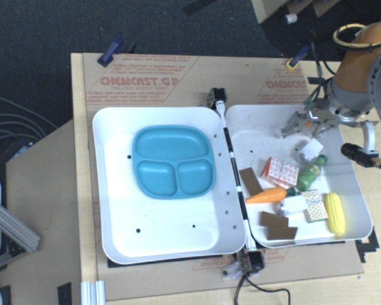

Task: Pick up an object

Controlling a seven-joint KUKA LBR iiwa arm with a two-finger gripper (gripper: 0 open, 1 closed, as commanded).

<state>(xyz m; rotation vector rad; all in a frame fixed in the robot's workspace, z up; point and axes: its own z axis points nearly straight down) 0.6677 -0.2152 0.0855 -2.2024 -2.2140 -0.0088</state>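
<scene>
— What's on the bench [82,170]?
— Two white bins side by side on brown board. Nearest in the right bin [362,218] are brown blocks [277,226], a corn cob [334,213], an orange carrot [267,196], then a checkered packet [281,170] and a green bottle [308,175].
— And the left bin [108,189]?
— A blue divided plate [174,161].
— The claw?
— The gripper [298,124] sits over the right bin's far part, fingers spread, clasping nothing. A small white piece [312,149] lies just nearer than it; the pile lies nearer still.

A robotics lab: paper-covered bench [178,75], two white bins [114,170], loose cables [6,138] on dark carpet [51,18].
</scene>
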